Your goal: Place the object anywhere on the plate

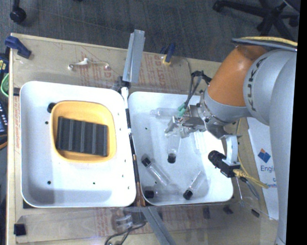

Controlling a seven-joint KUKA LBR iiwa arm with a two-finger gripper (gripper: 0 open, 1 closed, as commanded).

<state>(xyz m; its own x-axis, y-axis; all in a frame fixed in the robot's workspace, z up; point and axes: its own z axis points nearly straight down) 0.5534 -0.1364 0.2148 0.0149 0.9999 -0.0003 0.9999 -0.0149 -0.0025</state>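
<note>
A yellow plate (106, 116) lies in the left bin (31, 169), and a dark ridged block (83, 136) rests on it. Several clear tubes with black caps lie in the right bin (217, 186). My gripper (176, 129) hangs over the middle of the right bin. One clear tube (172, 148) stands nearly upright directly under it, black cap down, its top end at the gripper tip. Whether the gripper grips this tube is not clear from this angle.
Other capped tubes lie at the front of the right bin (153, 171) (192, 187) and one at its back (163, 114). A metal bar (133, 55) stands behind the bins. The arm's cables (227, 165) hang over the right bin's right side.
</note>
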